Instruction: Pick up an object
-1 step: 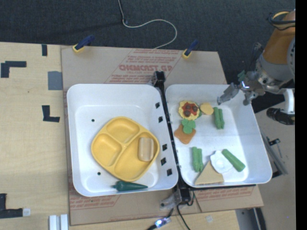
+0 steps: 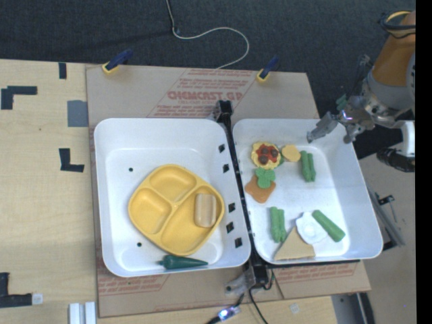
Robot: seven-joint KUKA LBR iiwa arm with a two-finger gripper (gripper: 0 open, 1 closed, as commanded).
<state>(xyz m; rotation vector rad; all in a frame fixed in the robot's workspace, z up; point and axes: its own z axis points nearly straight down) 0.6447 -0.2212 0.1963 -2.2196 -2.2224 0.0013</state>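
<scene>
A: While the gripper (image 2: 322,129) hangs over the right bin's (image 2: 358,201) far edge, is anything between its fingers?

B: Nothing; it looks released, though it's blurry. Approach step: descend onto 1 piece, perhaps the green pod (image 2: 308,167).

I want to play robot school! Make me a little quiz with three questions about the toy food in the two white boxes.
1. True or false: the yellow plate sits in the left bin.
2. Which bin holds more toy food pieces, left or right?
3. What lies in one compartment of the yellow plate?
A) a tan bread roll
B) a red apple
C) a blue cup

Key:
1. True.
2. The right bin; among its pieces are the small pizza and a green bean pod.
3. A.
</scene>
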